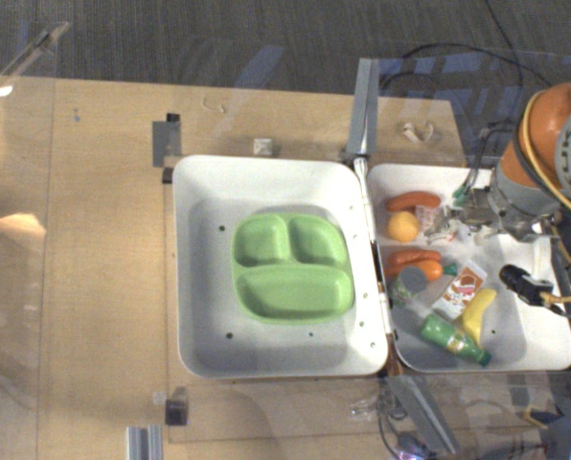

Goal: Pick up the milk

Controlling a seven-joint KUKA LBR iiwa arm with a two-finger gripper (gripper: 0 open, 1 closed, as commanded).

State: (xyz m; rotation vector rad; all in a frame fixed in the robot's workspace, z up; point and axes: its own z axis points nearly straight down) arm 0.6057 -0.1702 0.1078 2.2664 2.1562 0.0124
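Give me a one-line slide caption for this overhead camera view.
KUKA arm's gripper hovers over the right bin of toy food; milk carton lies untouched beside the banana.

Grey arm with rounded orange band, metallic claw, black cables trailing behind

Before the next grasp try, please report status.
End effector above right bin, near orange. Milk carton lies free. Banana touches it.
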